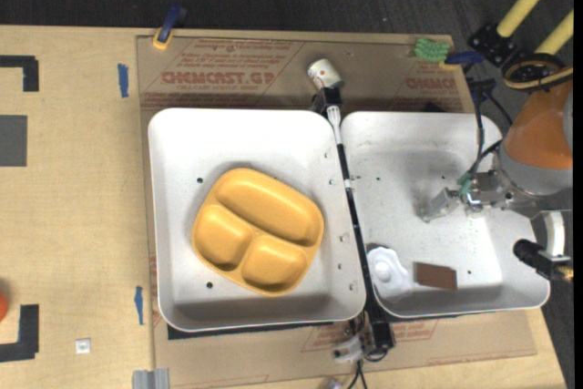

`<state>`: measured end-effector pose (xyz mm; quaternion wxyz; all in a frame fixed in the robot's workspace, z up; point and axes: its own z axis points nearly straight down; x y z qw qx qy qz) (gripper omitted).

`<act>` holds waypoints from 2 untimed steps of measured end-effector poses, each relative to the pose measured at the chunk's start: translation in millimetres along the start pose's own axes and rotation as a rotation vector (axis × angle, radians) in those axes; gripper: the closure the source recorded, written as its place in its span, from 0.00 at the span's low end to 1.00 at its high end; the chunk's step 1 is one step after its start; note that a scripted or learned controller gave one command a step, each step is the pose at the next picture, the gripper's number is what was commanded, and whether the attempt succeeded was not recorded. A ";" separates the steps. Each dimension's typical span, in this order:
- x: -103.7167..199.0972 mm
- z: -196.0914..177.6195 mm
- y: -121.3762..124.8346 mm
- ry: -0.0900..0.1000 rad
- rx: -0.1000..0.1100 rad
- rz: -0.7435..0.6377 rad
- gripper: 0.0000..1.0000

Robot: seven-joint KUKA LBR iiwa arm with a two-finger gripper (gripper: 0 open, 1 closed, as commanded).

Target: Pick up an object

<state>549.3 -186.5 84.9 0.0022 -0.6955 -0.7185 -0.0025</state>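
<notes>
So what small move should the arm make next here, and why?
Probably shift toward the bin's near edge and descend over the brown block. The gripper sits in the right bin over bare floor, with nothing between its fingers. The brown block and a white object lie nearer the front edge; the block looks flat and apart, so easier to grasp.

Glossy yellow plastic tray (258, 230), smooth white bins (182, 141), matt cardboard bench (73, 196).

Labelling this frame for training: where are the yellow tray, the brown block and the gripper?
yellow tray (258, 230), camera view, on its middle ridge.
brown block (435, 275), camera view, on its top face.
gripper (437, 203), camera view, at its tip.
</notes>
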 end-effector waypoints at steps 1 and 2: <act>-2.0 -0.4 51.9 -0.002 -0.002 -0.032 0.00; 29.8 0.2 70.3 -0.008 -0.002 -0.137 0.00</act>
